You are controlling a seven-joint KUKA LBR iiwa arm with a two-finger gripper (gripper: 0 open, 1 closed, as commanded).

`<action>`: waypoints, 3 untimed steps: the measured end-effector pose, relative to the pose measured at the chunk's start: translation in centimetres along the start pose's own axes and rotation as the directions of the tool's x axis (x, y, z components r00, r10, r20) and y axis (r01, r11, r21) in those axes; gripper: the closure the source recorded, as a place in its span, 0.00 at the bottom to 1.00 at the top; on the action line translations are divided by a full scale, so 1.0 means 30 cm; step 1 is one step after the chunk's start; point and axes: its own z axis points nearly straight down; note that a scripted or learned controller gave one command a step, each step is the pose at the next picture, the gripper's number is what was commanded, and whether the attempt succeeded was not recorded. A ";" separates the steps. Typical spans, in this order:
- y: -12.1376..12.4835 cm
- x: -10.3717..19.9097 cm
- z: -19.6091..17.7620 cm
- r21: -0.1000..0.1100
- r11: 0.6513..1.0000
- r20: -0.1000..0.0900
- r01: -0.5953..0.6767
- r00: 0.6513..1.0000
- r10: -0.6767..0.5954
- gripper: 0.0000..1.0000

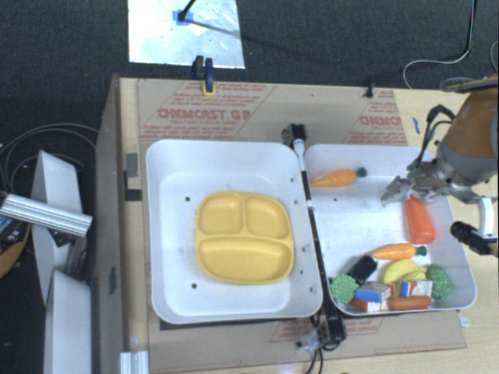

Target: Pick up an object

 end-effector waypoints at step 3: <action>0.159 0.129 -0.158 -0.002 1.000 -0.001 0.003 1.000 -0.003 0.00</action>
